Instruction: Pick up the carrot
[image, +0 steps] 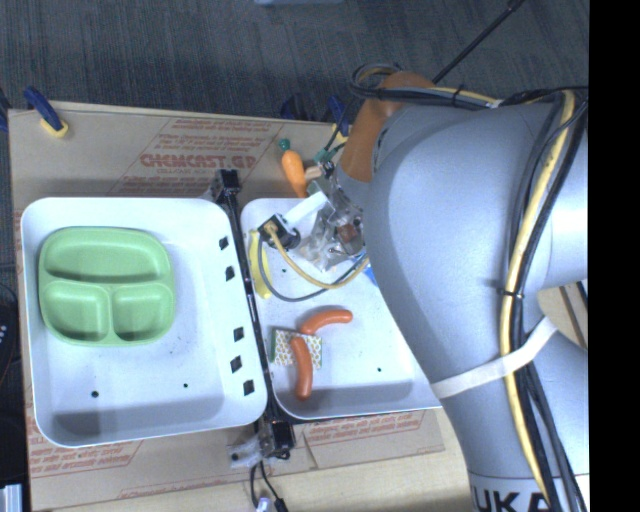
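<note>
Two shallow white plastic bins sit side by side on the cardboard-covered tabletop (200, 150): left bin (130, 400) and right bin (385, 375).

Left bin holds one thing: a pale green three-compartment plastic tray (105, 285), lying flat in the bin's far left part.

Right bin holds two orange-red sausage-shaped toys: one curved (326, 320) near the bin's middle, one straighter (303, 378) just nearer the front, lying on or against one small patterned square piece (300, 348). The two sausages are near each other, not clearly touching.

One small orange carrot with a green top (293, 170) lies outside both bins, on the tabletop just beyond the far edge of the right bin, tilted, green end pointing away.

My grey arm (460, 260) comes in from the right and covers much of the right bin. My end effector (325, 235) sits over the far part of the right bin, close to the carrot but apart from it, with yellow and black cables looping beside it. I cannot tell how far it is open; nothing visibly held.

One blue clamp (45, 108) at the tabletop's far left corner.
</note>
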